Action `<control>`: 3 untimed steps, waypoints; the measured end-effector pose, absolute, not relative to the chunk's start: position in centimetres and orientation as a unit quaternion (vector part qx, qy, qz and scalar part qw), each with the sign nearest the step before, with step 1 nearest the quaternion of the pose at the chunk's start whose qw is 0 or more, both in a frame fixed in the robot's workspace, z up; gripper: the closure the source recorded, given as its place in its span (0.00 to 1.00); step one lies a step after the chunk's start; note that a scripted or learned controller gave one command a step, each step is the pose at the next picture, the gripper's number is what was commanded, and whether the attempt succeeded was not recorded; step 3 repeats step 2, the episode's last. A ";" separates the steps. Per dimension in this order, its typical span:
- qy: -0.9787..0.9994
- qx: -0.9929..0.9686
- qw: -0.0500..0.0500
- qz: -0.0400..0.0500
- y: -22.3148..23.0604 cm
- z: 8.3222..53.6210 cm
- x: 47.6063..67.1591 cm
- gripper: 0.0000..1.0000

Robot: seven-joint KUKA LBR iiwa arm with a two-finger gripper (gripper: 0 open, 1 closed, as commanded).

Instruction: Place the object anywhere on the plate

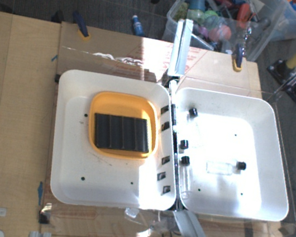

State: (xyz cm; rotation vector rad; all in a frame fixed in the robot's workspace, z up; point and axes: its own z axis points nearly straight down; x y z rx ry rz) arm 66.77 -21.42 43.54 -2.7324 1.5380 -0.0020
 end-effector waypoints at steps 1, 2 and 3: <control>0.467 -0.884 0.003 0.001 -21.3 43.5 66.5 1.00; 0.287 -0.958 0.002 -0.001 -20.9 43.5 66.8 1.00; 0.287 -0.958 0.002 -0.001 -20.9 43.5 66.8 1.00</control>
